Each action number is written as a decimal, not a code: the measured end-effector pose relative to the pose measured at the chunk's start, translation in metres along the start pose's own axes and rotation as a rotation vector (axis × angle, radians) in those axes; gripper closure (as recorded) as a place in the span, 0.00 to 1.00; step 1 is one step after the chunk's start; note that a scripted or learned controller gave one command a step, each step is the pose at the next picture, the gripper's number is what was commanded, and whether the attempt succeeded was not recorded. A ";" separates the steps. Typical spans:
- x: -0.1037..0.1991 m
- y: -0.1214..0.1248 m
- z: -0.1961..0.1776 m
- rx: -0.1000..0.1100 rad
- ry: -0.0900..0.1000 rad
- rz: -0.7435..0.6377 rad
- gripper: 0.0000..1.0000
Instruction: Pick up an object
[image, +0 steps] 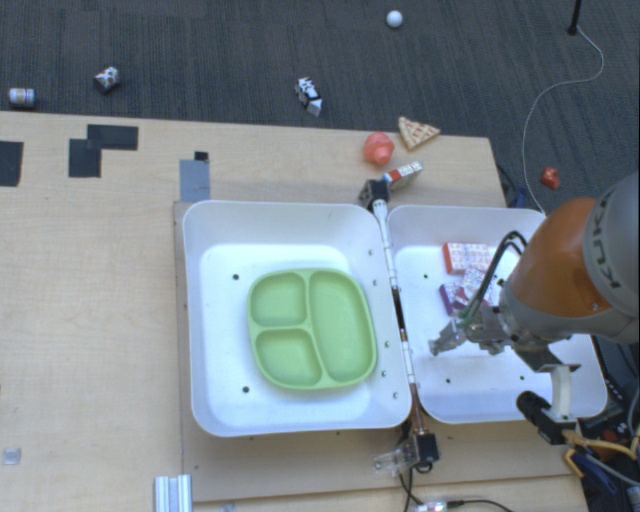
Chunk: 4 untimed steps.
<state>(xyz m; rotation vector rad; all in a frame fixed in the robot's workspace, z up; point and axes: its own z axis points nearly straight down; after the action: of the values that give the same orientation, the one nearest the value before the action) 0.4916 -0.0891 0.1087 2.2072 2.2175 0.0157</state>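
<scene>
Purple packet (455, 295) — just above end effector (447, 341)

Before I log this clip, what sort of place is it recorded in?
Probably a robotics lab's grasping test bench rather than a home or a shop. Two shallow white bins sit clamped side by side on a plywood bench, black tape marks lie on the wood, and small toys are scattered beyond it on dark carpet.

Plate (312, 330) in left bin (205, 330) (perhaps centred)
</scene>
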 end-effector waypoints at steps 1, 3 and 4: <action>0.004 -0.003 0.022 0.009 0.000 0.005 0.00; 0.005 -0.001 0.010 0.003 0.001 0.003 0.00; 0.006 0.000 0.000 0.000 0.001 0.001 1.00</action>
<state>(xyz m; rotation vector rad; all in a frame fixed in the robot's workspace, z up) 0.4920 -0.0832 0.1087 2.2084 2.2172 0.0177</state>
